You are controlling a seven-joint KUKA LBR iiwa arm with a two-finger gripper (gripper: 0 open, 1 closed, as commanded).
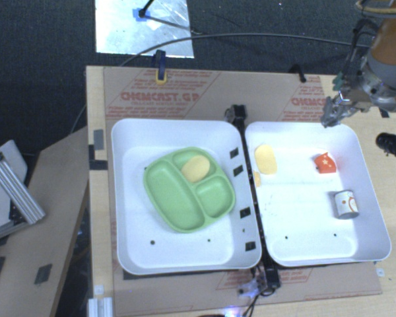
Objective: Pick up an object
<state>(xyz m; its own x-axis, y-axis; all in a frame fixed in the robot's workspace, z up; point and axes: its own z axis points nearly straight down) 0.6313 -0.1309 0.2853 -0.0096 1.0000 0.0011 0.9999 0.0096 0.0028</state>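
The right bin [297,249] holds a pale yellow oval piece [266,158] near its left wall, a small red-orange object [325,163] toward the back right, and a small grey can [345,204] lying on its side at the right. My gripper [332,113] hangs at the bin's far right corner, above the rim, well clear of the red object. Nothing shows between its fingers.
The left bin [135,243] holds a green divided tray [178,197] with a yellow round piece [197,168] in its top compartment. A black divider [247,177] runs between the bins. Cardboard lies under both. A metal frame stands at the far left.
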